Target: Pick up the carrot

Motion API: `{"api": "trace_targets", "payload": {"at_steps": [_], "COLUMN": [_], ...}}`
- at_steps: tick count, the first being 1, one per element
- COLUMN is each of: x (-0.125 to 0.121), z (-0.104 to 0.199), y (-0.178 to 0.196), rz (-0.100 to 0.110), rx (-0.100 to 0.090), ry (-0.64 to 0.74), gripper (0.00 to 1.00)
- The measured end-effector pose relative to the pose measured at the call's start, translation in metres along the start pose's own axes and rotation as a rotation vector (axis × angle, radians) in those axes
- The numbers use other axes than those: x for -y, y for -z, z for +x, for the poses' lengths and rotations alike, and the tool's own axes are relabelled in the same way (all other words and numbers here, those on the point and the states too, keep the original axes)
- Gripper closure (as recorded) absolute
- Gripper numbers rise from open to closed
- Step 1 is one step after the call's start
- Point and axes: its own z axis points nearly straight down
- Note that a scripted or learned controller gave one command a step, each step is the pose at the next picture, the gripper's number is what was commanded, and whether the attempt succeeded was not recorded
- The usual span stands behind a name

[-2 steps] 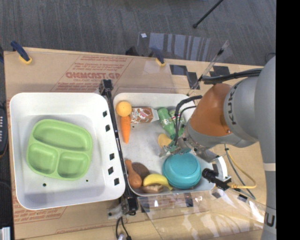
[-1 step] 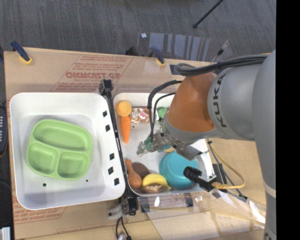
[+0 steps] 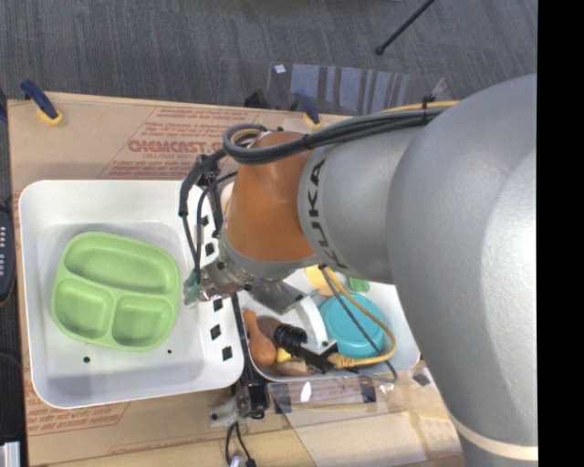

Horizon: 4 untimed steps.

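Because so close to the lens, fills the right half of the view: grey arm [image 3: 456, 255], in from the right, with the orange band [image 3: 265, 210] above the wrist and black cables [image 3: 205, 196] looped along its left side. Below the band, the gripper [image 3: 245, 290], poised over the left part of the right-hand bin [image 3: 400, 333]. Tucked under the wrist, so cannot tell whether released or clenched, nor whether grasping anything. Within the right-hand bin, close to its near-left corner, the carrot [image 3: 259, 337]: orange, elongated, lying on the bin floor along the left wall, just on the near side of the gripper. Just beside it, toward the near rim, a brown lump [image 3: 294, 368]. Further right, a teal round thing [image 3: 342, 339], partly under the arm. Behind that, a yellow thing [image 3: 319, 277] and a scrap of green [image 3: 358, 285], both mostly hidden. On the white strip between the two bins, a row of small black squares [image 3: 219, 319]. Across it, the left-hand bin [image 3: 36, 274], holding a light green divided plate [image 3: 114, 290] with three compartments, lying flat toward the bin's left side. Near the plate's front edge, two small dark dots on the bin floor. Under both bins, brown cardboard [image 3: 137, 137] printed in red. At its far left corner, a blue clamp with a yellow tip [image 3: 41, 103]. Beyond, dark carpet [image 3: 182, 46] and a thin black rod [image 3: 406, 27] slanting across it.
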Motion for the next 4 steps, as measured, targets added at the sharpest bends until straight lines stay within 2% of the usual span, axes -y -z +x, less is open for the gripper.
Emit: {"api": "trace_targets", "payload": {"at_steps": [1,2,3,4], "x": [-0.022,-0.023,-0.077,-0.125], "z": [0.096,0.045,0.050,0.092], "y": [0.126,0.096,0.114,0.128], "rz": [-0.010,0.006,0.002,0.001], "rx": [0.002,0.004,0.006,0.004], "ry": [0.052,-0.223,-0.393,-0.233], "gripper": [1.00,1.00,1.00,1.00]}}
